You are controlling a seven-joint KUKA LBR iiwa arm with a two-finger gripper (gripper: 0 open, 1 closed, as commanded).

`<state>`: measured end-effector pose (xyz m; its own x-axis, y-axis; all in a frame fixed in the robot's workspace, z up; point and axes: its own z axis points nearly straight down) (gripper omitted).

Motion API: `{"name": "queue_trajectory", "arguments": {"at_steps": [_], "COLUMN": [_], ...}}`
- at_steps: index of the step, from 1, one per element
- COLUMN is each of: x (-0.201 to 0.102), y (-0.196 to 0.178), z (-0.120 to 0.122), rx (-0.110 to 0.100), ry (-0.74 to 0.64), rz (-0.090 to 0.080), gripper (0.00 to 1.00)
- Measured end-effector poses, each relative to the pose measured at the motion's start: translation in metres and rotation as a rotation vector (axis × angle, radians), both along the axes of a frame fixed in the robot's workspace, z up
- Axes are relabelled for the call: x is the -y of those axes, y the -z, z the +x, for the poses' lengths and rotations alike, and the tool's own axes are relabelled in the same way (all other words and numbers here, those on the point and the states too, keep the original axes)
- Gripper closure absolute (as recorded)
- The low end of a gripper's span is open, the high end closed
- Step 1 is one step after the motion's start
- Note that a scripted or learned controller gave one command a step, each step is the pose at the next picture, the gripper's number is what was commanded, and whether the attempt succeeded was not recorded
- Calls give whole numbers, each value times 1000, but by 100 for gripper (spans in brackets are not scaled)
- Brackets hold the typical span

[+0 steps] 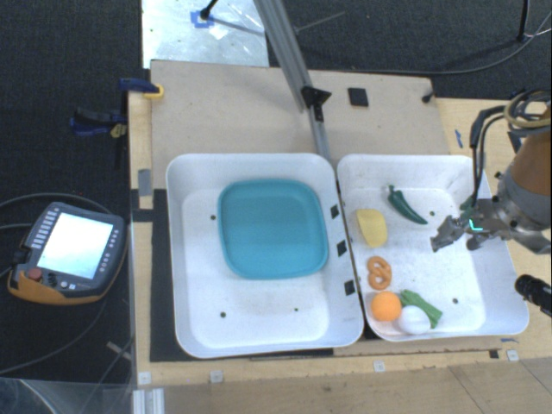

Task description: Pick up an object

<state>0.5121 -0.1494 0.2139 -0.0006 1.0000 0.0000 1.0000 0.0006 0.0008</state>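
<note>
Over right bin point(500, 313), arm point(526, 188) reaches in; end effector point(455, 235) spread, fingers apart, grasping nothing, near green pepper point(405, 205).

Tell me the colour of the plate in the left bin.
Teal blue; the plate shows clearly in the camera view.

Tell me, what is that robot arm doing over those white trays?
The robot arm is reaching in from the right, and its claw hangs over the right tray. It is trying to pick something up but holds nothing yet. In that tray lie a green pepper, a yellow block, a pretzel, an orange ball, a white egg and a green leafy piece. The left tray holds a blue plate.
</note>
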Motion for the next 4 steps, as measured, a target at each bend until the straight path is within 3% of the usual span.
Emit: {"name": "queue_trajectory", "arguments": {"at_steps": [1, 3, 4], "x": [0, -11, -11], "y": [0, 95, 125], "z": [0, -9, -10], "rx": [0, -4, -2], "ry": [0, 0, 0], "rz": [0, 1, 0], "gripper": [0, 0, 0]}}
